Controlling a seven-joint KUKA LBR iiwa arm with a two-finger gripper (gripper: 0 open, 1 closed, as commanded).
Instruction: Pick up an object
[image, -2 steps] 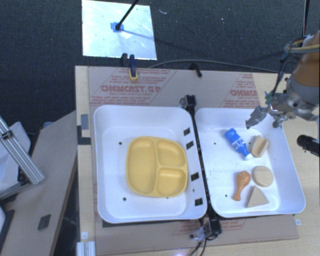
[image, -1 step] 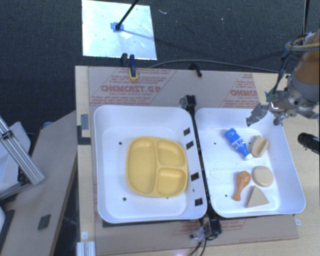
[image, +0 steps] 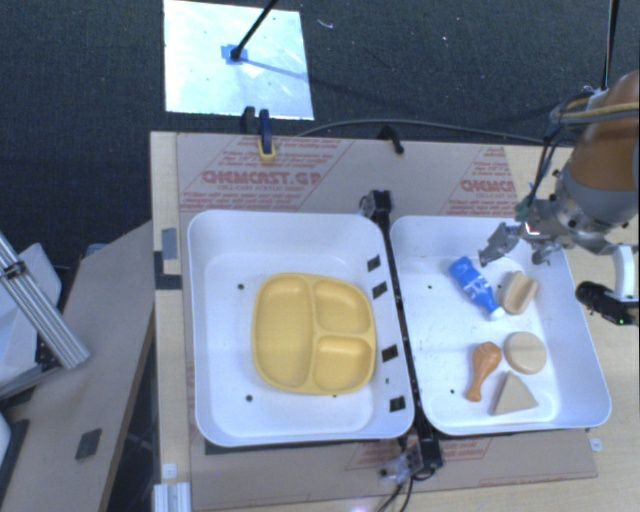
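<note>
The right bin (image: 440, 405) holds several small things. A blue bottle with a white cap (image: 474, 285) lies near its back, and a tan bread-like piece (image: 518, 292) is just right of it. Further forward are a round beige disc (image: 524, 352), an orange-brown drumstick (image: 482, 368) and a pale wedge (image: 514, 395). My gripper (image: 520, 246) hangs over the back right of this bin, just above and behind the bottle and the bread piece. Its fingers stand open with nothing between them.
The left bin (image: 225, 400) holds a yellow plate with three compartments (image: 312, 332). A black clip strip (image: 388, 310) joins the two bins. The arm's grey body and orange band (image: 605, 140) come in from the right. A metal rail (image: 40, 310) lies off the bench at the left.
</note>
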